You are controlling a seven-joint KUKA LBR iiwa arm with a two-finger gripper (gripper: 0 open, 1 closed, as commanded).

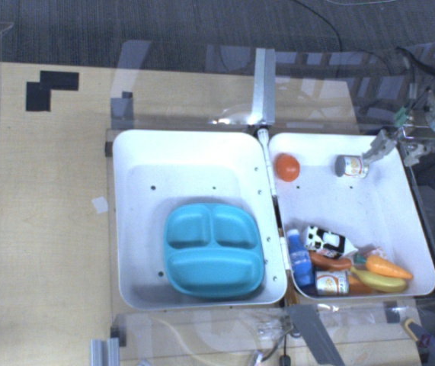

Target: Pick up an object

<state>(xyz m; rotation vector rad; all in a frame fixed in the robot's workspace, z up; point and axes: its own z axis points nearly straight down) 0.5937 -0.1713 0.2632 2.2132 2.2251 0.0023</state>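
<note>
Overhead view of the counter (pixel 49 204) with two shallow white bins side by side. The left bin (pixel 137 166) held a blue divided plate (pixel 213 250). The right bin (pixel 388 227) held an orange ball (pixel 286 167) near its far-left corner and, heaped along its near edge, a blue bottle (pixel 299 259), a black-and-white toy cow (pixel 324 240), a small can (pixel 331 283), a banana (pixel 381 281) and a carrot (pixel 387 266). The arm's gripper (pixel 352 166) reached in from the right, low over the far part of the right bin, well apart from the heap. Whether its jaws stood open or closed could not be told; a small grey piece at the tip might have been part of the tool or a held thing. Judged from this layout, the ball was the easiest target: isolated, with room on both sides. A good pick would centre the jaws over it, descend straight and close gently so that it did not roll toward the wall.
</note>
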